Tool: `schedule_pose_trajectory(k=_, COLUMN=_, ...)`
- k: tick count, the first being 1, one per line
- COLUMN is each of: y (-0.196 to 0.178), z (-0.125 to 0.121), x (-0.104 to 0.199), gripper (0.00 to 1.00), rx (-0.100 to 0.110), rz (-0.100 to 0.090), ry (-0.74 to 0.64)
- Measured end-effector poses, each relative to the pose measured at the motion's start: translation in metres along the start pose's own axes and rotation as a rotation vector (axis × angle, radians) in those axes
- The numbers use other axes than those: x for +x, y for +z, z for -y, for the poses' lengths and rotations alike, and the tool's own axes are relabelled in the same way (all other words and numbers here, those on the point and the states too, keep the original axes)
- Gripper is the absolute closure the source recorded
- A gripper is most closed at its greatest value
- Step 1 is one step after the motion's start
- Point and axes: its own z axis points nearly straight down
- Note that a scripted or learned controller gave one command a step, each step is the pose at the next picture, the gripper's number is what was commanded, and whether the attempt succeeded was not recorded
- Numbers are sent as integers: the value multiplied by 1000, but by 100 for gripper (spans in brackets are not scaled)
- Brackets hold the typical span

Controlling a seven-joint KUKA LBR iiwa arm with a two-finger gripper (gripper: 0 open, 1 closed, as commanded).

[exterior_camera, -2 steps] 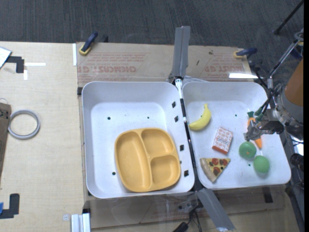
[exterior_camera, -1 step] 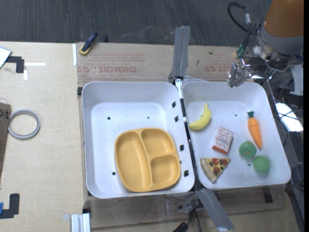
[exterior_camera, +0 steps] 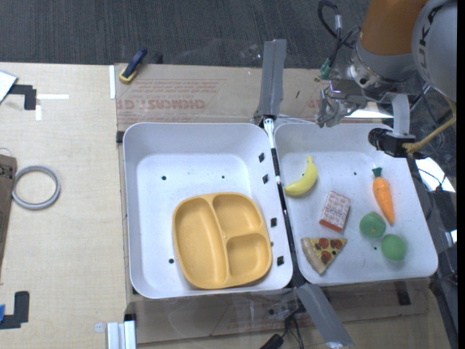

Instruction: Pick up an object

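Wooden surface (exterior_camera: pixel 65 267) carries two bins. Pincer (exterior_camera: pixel 330 115) hovers at the right bin's (exterior_camera: pixel 425 264) far rim, finger state indeterminate. Approach step: descend toward banana (exterior_camera: pixel 304 180), just below-left.

Bright toy colours in two white bins on a pale tan surface.

The left bin (exterior_camera: pixel 145 217) holds a mustard-yellow divided plate (exterior_camera: pixel 220 238); the right bin (exterior_camera: pixel 421 260) holds a yellow banana (exterior_camera: pixel 303 179), an orange carrot (exterior_camera: pixel 383 198) with a green top, two green balls (exterior_camera: pixel 372 225) (exterior_camera: pixel 394 247), a red-and-white patterned box (exterior_camera: pixel 334 211), and a tan pizza slice (exterior_camera: pixel 322 252) dotted red and dark. A grey tape ring (exterior_camera: pixel 33 187) lies near the surface's left edge; brown cardboard (exterior_camera: pixel 189 97) with red lettering lies along its far edge.
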Motion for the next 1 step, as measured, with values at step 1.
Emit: schedule_pose_trajectory(k=1, y=0, z=0, x=0, gripper=0, rx=0, rz=0, ry=0)
